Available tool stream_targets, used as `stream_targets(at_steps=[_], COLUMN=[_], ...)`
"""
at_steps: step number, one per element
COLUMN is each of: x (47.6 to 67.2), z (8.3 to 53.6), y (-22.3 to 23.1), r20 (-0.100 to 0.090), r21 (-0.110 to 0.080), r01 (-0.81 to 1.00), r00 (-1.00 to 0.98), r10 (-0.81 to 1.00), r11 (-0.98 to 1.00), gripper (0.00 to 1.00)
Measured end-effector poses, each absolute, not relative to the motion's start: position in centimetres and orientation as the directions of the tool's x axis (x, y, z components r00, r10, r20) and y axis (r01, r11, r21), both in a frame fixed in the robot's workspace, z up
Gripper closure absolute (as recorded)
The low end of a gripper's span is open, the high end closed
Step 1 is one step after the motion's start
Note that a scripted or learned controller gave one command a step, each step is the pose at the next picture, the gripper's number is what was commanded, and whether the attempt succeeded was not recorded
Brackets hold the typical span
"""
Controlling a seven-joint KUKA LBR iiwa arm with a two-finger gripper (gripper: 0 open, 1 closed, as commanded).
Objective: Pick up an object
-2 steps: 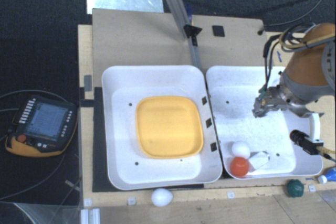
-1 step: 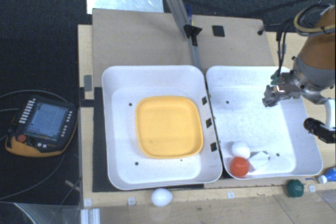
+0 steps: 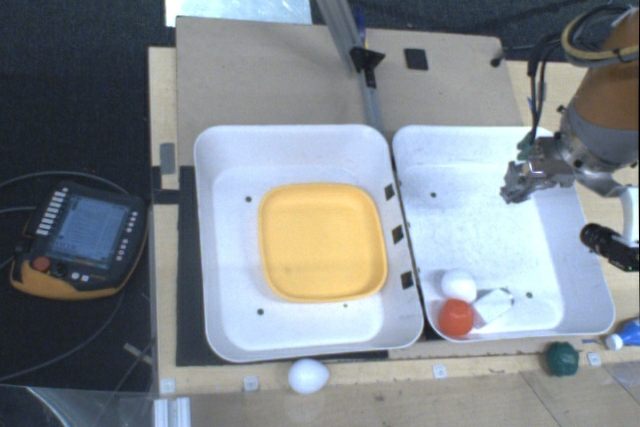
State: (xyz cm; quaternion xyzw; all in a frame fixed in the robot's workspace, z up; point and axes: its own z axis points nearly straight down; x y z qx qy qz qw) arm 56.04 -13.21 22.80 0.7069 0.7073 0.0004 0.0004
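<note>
Hovering over the shallow white right bin (image 3: 560, 245) near its far right rim, the claw (image 3: 520, 183) held nothing visible; its opening could not be told. A small red ball (image 3: 457, 317) lay in that bin's near left corner, touching a small white ball (image 3: 459, 284), well apart from the claw.

A yellow plate (image 3: 323, 242) lies in the left bin (image 3: 225, 155); the gripper (image 3: 518, 183) hangs over the right bin (image 3: 450, 150), above a red ball (image 3: 457, 317).

A plain yellow square plastic plate (image 3: 323, 242) lies in the white left bin (image 3: 225, 155); a small red ball (image 3: 457, 318) and small white ball (image 3: 459, 284) lie in the white right bin (image 3: 470, 150).
</note>
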Motion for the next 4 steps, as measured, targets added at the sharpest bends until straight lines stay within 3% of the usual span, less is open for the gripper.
stream_targets(at_steps=[3,4], x=[55.6,54.3], z=[21.8,22.7], y=[1.0,5.6], r20=[0.001,0.001], r21=[0.0,0.001], r01=[1.0,1.0], r00=[-0.004,-0.005], r10=[1.0,1.0], r11=[0.004,0.005], gripper=[1.0,1.0])
